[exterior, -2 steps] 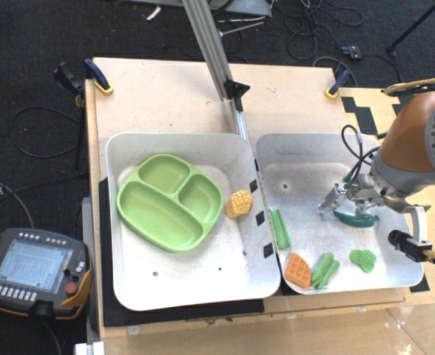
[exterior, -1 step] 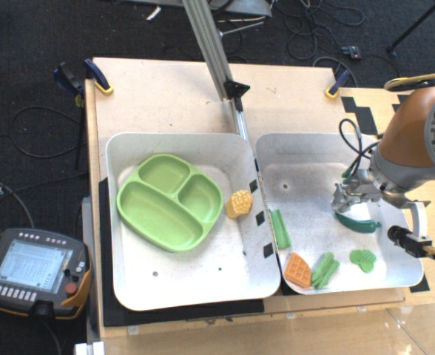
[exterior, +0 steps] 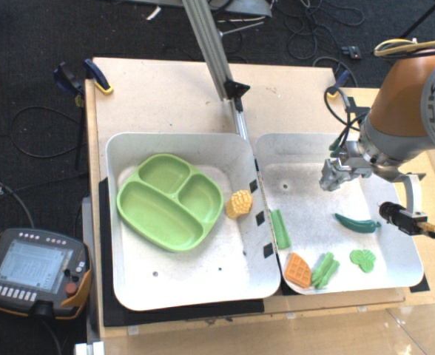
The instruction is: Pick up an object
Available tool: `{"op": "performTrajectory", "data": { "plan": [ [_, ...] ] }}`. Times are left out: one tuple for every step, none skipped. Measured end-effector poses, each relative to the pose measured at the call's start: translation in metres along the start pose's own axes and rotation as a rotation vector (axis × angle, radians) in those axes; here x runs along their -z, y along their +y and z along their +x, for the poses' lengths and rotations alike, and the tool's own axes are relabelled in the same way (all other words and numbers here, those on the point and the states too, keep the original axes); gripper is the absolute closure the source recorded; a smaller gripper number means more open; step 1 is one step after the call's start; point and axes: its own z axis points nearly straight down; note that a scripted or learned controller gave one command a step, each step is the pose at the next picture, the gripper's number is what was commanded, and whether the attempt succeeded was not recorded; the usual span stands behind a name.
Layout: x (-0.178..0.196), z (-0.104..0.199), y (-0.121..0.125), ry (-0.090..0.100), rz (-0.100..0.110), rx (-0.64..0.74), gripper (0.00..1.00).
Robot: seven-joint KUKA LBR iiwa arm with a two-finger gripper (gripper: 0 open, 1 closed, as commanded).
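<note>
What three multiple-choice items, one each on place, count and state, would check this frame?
1. Where does the corn lie?
A. In the left bin, beside the plate
B. In the right bin
C. On the bench

2. How many compartments has the plate?
A. Two
B. Three
C. Five

3. How does the gripper stand?
A. Over the left bin
B. Carrying the waffle
C. Above the right bin, nothing between its fingers

Answers: 1 A, the corn sits just right of the plate; 2 B, one long and two small wells; 3 C, the waffle lies in the bin.
</note>
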Motion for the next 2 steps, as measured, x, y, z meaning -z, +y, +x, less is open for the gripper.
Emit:
{"op": "performTrajectory", "data": {
  "plan": [
    [0.001, 0.048, -0.019, 0.001, 0.010, -0.002, 1.00],
    [0.033, 0.055, -0.021, -0.001, 0.005, -0.004, 1.00]
  ]
}}
